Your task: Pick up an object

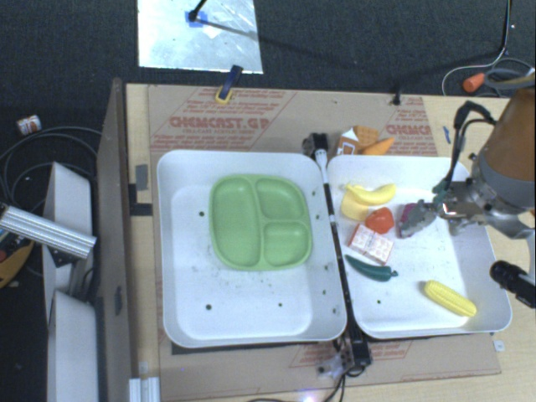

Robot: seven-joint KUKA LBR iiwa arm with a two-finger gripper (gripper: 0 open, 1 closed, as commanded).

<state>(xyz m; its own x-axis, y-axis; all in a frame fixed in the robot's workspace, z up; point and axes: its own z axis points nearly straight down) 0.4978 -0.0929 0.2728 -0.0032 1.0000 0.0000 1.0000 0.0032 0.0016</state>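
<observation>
1. Over the right bin, the gripper hangs low near the bin's middle, reaching in from the right; whether it is released or clenched cannot be told, since it shows only as a dark grey-and-reddish shape.
2. Just left of the gripper lies a red tomato, close to it or touching; contact cannot be judged.
3. Above the tomato sits a yellow banana, its lower edge against the tomato; below the tomato lies a small red-and-white checked box, and under that a dark green pepper lying slantwise.
4. Near the bin's front right corner rests a yellow corn cob, well apart from the other items.
5. Behind the gripper rises the arm, with its orange band above the wrist.
6. Left of all this, the left bin holds a green divided plate with three compartments.
7. Beyond the bins, on the cardboard, lie an orange carrot and an orange-and-white piece beside it.
</observation>
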